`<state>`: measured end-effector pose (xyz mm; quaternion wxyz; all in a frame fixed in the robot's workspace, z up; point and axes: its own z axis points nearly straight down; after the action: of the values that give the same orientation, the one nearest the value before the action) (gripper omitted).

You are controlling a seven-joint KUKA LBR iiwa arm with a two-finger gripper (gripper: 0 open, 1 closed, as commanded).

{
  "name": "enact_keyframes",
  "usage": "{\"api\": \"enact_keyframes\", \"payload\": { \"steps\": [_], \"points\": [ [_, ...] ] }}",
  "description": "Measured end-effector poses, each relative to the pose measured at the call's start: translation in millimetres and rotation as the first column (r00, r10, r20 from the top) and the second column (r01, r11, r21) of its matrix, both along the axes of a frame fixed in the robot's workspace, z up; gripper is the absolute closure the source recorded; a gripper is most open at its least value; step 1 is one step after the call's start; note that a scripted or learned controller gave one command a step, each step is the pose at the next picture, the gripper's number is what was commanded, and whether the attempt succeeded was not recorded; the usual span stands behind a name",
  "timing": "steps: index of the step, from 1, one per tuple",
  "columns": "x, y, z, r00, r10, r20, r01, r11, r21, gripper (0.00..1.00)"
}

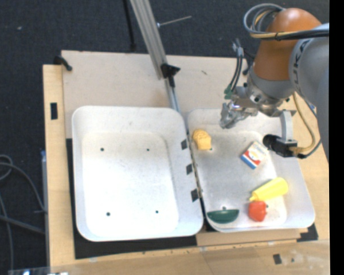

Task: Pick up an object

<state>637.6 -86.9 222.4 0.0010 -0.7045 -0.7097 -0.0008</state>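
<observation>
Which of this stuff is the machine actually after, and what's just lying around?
For the job: gripper; right bin with yellow lump, small box, yellow bottle, red ball, green piece.

Lying about: left bin, metal pole, floor cables.

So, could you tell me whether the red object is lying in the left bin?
No, the red object lies in the right bin, near its front edge beside the yellow bottle and the green piece.
</observation>
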Motion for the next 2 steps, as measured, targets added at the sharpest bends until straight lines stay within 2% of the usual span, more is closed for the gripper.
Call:
{"api": "enact_keyframes", "payload": {
  "steps": [2],
  "points": [
    [27.9,96.6,-2.9,1.000,-0.001,0.002,0.001,1.000,-0.002,1.00]
  ]
}}
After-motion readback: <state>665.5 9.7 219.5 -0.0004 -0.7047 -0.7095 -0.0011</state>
